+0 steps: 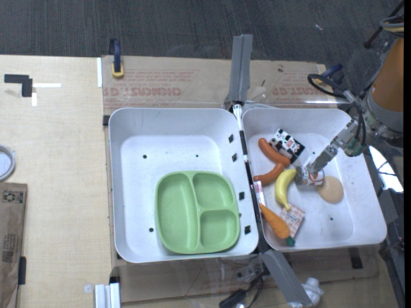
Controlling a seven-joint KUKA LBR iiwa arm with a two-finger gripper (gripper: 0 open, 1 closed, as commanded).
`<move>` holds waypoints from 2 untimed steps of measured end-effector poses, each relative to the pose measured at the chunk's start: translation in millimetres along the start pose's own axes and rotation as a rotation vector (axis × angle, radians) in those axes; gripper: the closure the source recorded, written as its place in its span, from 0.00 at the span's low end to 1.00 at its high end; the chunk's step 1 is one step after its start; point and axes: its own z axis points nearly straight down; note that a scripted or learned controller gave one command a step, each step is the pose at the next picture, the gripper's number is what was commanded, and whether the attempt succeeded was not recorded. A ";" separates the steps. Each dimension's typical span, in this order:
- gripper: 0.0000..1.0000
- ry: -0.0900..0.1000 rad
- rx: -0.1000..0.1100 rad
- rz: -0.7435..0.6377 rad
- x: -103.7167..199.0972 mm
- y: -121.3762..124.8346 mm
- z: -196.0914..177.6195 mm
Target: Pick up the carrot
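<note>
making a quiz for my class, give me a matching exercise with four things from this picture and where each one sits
Things:
1. carrot
2. green divided plate
3. banana
4. tan round cookie

Places:
A. left bin, toward its near wall
B. right bin, by the near-left corner
C. right bin, right of the gripper
D. right bin, middle, just left of the gripper

Pairs: 1-B, 2-A, 3-D, 4-C
</note>
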 end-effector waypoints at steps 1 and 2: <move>0.00 0.002 0.000 -0.411 21.4 -2.0 88.3; 0.00 0.000 -0.002 -0.666 49.4 -29.2 167.0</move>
